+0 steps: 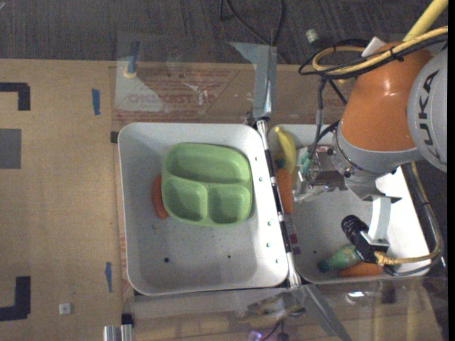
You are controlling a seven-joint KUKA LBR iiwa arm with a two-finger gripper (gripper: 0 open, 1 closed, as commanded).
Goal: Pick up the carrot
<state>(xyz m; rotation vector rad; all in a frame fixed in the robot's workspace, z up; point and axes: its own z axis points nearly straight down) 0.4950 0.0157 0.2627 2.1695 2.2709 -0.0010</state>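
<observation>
In the right bin (412, 190), a long orange piece that looks like the carrot (285, 189) lies along the left wall, just below a yellow banana (285, 148). My gripper (313, 178) hangs low right beside it, on its right, under the orange and grey wrist. A small teal item (305, 163) shows at the gripper's upper left. Another orange piece (364, 268) with a green end (334, 261) lies by the right bin's front wall; it may also be a carrot. I see nothing held.
The left bin (142, 247) holds a green divided plate (207, 183) with an orange thing (157, 197) poking out from under its left edge. A yellow cable loops above the wrist. The arm covers much of the right bin.
</observation>
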